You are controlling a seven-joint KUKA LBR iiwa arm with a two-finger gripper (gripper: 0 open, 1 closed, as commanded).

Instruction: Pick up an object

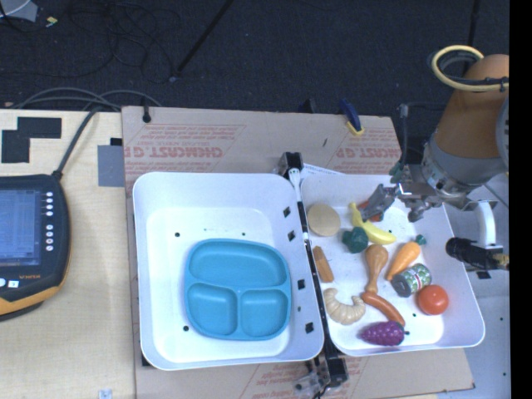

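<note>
Since the gripper [400,205] hangs with fingers apart and nothing between them over the right bin's [465,332] far side, I'd drop straight onto the banana [371,229] just beside it, straddling its narrow width, clear of the green broccoli [356,239].

- Landmark: divided tray [238,288], lying in left bin [158,223].
- Right of tray: right bin [465,322], holding all the toy food.
- Nearest the tray: hot dog [322,264], with croissant [344,307] below it.
- Farther right: chicken leg [376,264], carrot [403,258], can [411,279].
- Farthest right: tomato [432,299].
- Well left of tray, outside the bins: pendant [29,239].
</note>
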